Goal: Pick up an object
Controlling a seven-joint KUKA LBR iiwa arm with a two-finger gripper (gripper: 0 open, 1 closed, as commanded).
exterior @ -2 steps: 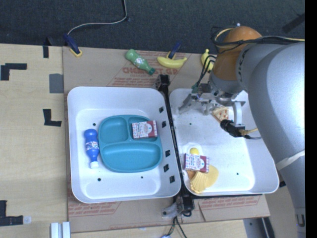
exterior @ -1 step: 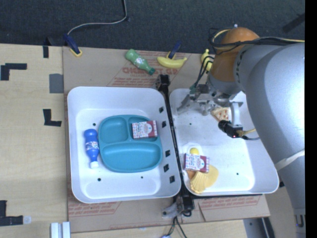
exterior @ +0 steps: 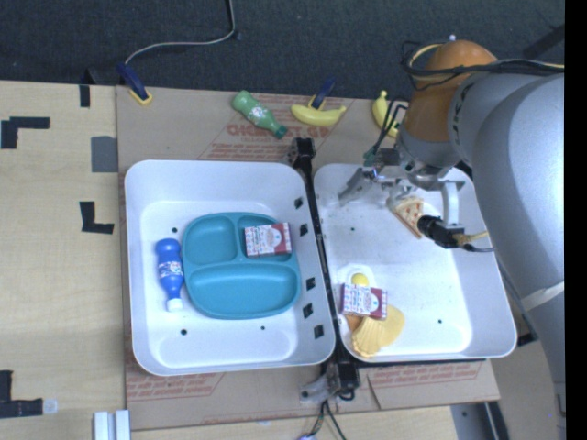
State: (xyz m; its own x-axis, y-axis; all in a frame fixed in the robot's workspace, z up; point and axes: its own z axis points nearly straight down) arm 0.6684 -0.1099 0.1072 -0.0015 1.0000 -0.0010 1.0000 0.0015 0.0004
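Note:
My gripper (exterior: 374, 191) hangs over the far left part of the right bin (exterior: 459, 301), its fingers spread open with bare bin floor between them. A tan, bread-like object (exterior: 409, 214) lies just right of the gripper, close beside one finger (exterior: 352, 189) but not between the two. At the near left of the same bin sit a small red-and-white carton (exterior: 363, 299), a yellow piece (exterior: 359, 280) behind it and a flat yellow-tan piece (exterior: 378, 330) in front. The left bin (exterior: 147, 246) holds a teal divided plate (exterior: 240, 273), a second carton (exterior: 267, 239) on it, and a blue bottle (exterior: 169, 271).
Behind the bins on the cardboard lie a green bottle (exterior: 259, 115), a banana (exterior: 318, 113) and another yellow item (exterior: 382, 110). The grey arm (exterior: 523, 181) covers the right bin's far right side. A raised divider (exterior: 312, 236) separates the bins.

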